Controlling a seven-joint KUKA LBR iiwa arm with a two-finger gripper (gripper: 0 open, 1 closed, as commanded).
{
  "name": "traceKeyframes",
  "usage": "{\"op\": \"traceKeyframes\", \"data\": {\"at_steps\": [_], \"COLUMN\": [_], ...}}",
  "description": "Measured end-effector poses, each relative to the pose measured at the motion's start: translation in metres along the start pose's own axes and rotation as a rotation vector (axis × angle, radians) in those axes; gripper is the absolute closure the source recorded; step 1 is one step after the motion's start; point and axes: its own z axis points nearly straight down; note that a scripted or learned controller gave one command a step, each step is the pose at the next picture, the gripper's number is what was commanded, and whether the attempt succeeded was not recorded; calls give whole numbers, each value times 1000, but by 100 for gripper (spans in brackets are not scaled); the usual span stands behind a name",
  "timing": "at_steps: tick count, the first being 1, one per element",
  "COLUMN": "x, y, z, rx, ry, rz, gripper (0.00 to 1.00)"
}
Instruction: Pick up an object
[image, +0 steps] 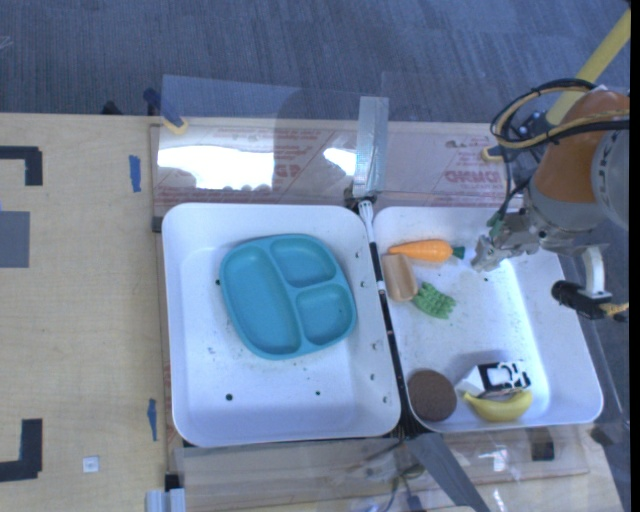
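The right bin (556, 340) holds an orange carrot (422, 251) with a green top near its far edge. Below the carrot lie a tan bread-like piece (399, 277) and a green leafy toy (434, 300). Near the front edge sit a brown round cookie (432, 394), a yellow banana (499, 404) and a black-and-white object (503, 376). My gripper (488, 254) hangs low over the bin's far right part, just right of the carrot's green end, with nothing seen between its fingers.
The left bin (190, 330) carries a blue divided plate (288, 294). A clear plastic wall (260, 150) and a metal post (370, 145) stand behind the bins. The arm's orange band (565, 165) and cables sit at the upper right.
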Motion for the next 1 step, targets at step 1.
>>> {"op": "traceKeyframes", "data": {"at_steps": [1], "x": [-1], "y": [1], "z": [-12], "rx": [-5], "ry": [-2], "rz": [0], "gripper": [100]}}
